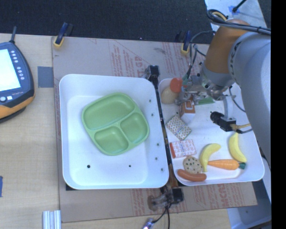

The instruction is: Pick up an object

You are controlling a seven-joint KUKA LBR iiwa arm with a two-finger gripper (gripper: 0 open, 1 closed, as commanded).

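Scanning left to right: green plate (115, 123) in left bin (71, 128), untouched. My gripper (189, 98) low in right bin (250, 173), over small orange-white carton (187, 109). Jaw state indeterminate. Step: approach/grasp. Next: confirm closure on carton, lift vertically.

A light wooden desk (24, 147) fills the lower part of the camera view, with a brown cardboard sheet (119, 56) printed in faint red laid across its middle. Yellow-and-blue clamps (61, 36) pin the sheet at its far corners. Beyond the desk's far edge lies dark carpet (109, 8). At the desk's left edge rests an orange-and-grey handheld control pad (7, 82) with a lit pale screen, and a grey tape patch (45, 77) sits just beside it. The light is bright and even.
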